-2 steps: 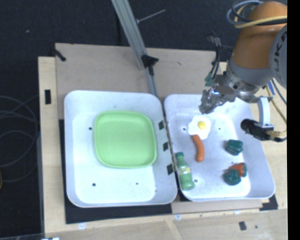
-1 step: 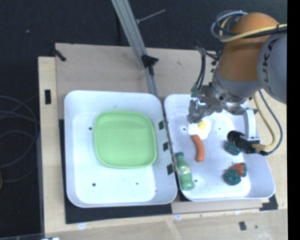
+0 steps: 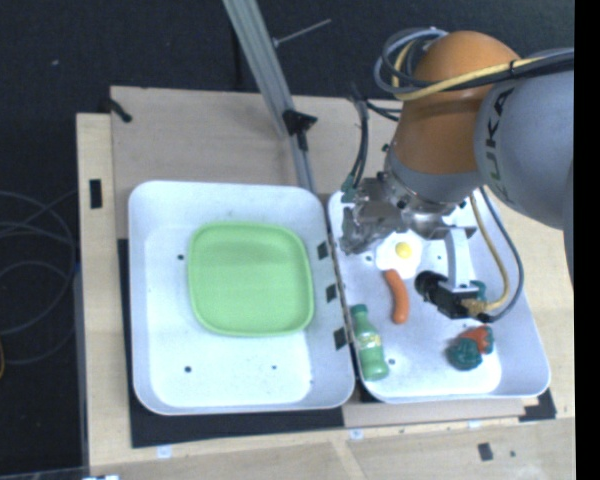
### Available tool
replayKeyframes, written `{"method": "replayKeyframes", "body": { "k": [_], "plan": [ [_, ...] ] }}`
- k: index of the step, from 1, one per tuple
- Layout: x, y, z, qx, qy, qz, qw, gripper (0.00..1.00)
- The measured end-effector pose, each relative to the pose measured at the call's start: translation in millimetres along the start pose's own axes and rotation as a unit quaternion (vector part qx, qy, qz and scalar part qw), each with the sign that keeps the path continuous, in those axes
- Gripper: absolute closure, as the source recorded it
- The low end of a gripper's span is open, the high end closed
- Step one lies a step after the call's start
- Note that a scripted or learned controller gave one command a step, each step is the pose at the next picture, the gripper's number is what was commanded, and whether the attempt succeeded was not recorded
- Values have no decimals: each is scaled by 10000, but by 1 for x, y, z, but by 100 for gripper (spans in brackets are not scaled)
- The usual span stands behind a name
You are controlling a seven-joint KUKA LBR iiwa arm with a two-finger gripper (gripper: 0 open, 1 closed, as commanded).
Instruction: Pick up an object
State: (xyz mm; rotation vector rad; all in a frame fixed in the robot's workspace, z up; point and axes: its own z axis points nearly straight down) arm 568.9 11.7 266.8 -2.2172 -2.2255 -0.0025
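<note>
My gripper (image 3: 357,230) hangs low over the far left corner of the right bin (image 3: 525,353), close to the divider between the bins. Just to its right lies a toy fried egg (image 3: 400,254), partly under the wrist. An orange sausage-shaped piece (image 3: 397,296) lies below the egg. A green bottle (image 3: 367,343) rests along the bin's left wall near the front. A teal and red toy (image 3: 470,349) sits at the front right. Nothing shows between the gripper and any of these.
The left bin (image 3: 148,308) holds a flat green square plate (image 3: 250,278) in its middle. A grey metal bar (image 3: 265,68) slants down from the back to the bins' divider. The arm's orange band (image 3: 450,88) covers the right bin's far side.
</note>
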Motion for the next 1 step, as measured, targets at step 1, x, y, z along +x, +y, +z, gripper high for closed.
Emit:
{"method": "replayKeyframes", "body": {
  "k": [1],
  "plan": [
    [41, -14, 15, 7, -4, 7, 10000, 100]
  ]
}}
